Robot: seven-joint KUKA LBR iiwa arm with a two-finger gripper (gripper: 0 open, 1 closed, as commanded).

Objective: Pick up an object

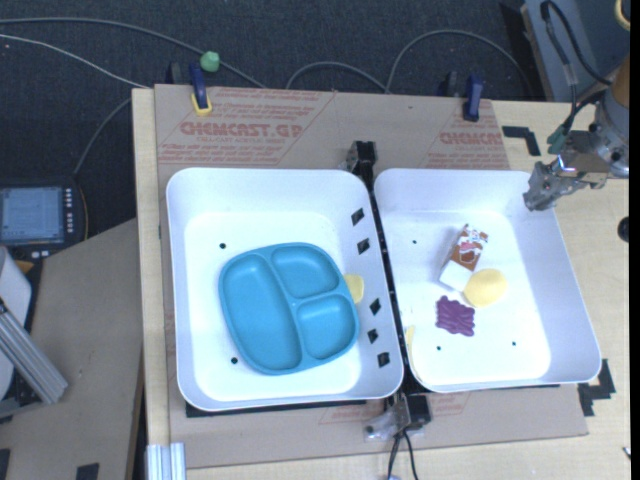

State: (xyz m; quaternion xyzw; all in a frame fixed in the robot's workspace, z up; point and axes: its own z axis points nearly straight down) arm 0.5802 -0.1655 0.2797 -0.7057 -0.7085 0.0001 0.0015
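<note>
Currently gripper [541, 190] above right bin [560, 268] rim, nothing held.

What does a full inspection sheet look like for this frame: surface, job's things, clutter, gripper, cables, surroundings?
Surface: cardboard-topped bench bearing left bin and right bin.
Job's things: in the right bin, cake slice, yellow lump, purple piece, close together; in the left bin, blue divided plate with a small yellow piece at its right edge.
Clutter: nothing seen.
Gripper: gripper over the right bin's upper right corner, nothing seen in it.
Cables: white cables on the dark floor behind.
Surroundings: blue clamps, small screen at left.
</note>
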